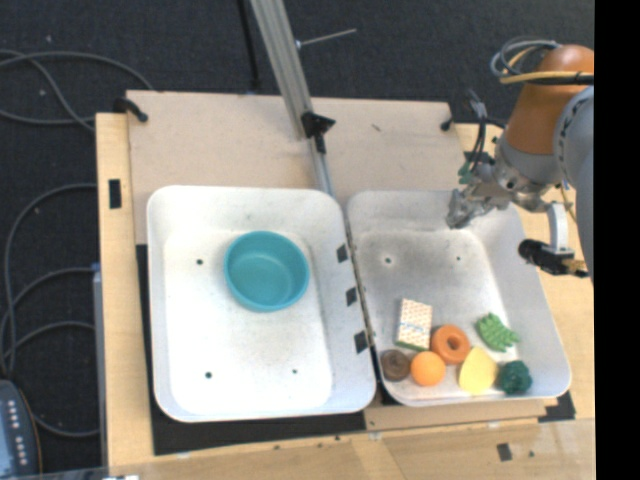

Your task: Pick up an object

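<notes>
Jaws [462, 211] hover over the right bin's [420, 218] far edge; their state cannot be told. Objects cluster at its near right: cracker [414, 323], orange ring [451, 343], orange ball [428, 368], lemon [478, 370], brown disc [396, 365], two green pieces. Left bin [190, 368] holds a teal bowl [266, 269].

A robotics lab: plywood bench [240, 138], aluminium camera mast [285, 53], loose cables [40, 238] on dark carpet [100, 18].

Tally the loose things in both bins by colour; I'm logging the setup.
Teal: 1, bowl
Orange: 2, ring, ball
Green: 2
Yellow: 1
Brown: 1, ring
Cream patterned: 1, block
Total: 8
</notes>
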Controlling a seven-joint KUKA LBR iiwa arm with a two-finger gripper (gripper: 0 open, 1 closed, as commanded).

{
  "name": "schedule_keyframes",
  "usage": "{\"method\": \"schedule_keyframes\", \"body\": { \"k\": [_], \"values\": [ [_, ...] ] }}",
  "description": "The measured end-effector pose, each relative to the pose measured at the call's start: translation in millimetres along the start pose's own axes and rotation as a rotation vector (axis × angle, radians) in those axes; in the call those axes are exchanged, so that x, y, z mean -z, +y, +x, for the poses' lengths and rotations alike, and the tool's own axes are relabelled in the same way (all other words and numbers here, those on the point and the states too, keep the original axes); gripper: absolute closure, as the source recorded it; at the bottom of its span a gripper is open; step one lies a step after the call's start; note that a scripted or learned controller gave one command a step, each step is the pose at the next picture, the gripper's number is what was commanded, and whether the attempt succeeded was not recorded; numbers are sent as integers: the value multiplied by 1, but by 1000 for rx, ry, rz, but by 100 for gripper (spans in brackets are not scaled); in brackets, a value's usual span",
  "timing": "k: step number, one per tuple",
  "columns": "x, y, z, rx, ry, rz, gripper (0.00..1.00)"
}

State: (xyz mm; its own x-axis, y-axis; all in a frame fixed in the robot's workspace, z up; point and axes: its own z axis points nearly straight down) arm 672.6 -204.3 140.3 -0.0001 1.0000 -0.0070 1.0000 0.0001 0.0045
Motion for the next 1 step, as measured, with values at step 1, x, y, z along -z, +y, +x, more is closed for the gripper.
{"method": "schedule_keyframes", "body": {
  "k": [1],
  "values": [
    [45, 3, 2, 2, 7, -2, 100]
  ]
}}
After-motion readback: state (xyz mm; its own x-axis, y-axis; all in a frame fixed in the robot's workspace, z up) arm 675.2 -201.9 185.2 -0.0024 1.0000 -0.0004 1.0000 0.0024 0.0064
